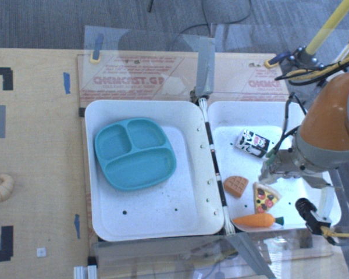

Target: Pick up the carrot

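Note:
The carrot is orange with a small green tip and lies flat at the near edge of the right bin. A pizza slice toy lies just above it. My gripper hangs over the middle of the right bin, up and a little right of the carrot, well apart from it. The wrist and the arm's grey and orange body cover the fingers, so their state is hidden. Nothing shows held beneath the gripper.
A brown waffle toy lies near the right bin's left wall. A black and white carton sits further back. The left bin bears a teal divided plate. A croissant toy lies on the bench at far left.

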`<state>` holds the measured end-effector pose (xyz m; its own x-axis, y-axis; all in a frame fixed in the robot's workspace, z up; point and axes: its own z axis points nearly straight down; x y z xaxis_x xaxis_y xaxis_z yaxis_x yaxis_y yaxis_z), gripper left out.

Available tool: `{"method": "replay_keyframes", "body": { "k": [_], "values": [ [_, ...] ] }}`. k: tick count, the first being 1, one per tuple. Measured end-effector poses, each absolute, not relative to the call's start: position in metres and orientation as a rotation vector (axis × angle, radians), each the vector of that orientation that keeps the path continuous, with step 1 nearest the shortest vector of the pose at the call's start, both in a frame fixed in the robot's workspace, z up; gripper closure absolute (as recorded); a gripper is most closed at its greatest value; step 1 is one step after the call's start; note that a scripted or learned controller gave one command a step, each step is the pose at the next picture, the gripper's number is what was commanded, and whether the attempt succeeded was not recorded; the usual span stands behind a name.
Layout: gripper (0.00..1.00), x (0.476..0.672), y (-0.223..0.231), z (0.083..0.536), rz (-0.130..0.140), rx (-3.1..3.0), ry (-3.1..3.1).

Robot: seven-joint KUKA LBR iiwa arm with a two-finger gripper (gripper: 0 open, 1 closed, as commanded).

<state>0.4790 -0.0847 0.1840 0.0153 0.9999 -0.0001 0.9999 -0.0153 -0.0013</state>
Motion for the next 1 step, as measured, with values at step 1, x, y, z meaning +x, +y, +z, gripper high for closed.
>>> {"method": "replay_keyframes", "body": {
  "k": [1],
  "values": [
    [1.00,0.4794,-0.0751,0.1838,0.002,-2.542,-1.845]
  ]
}}
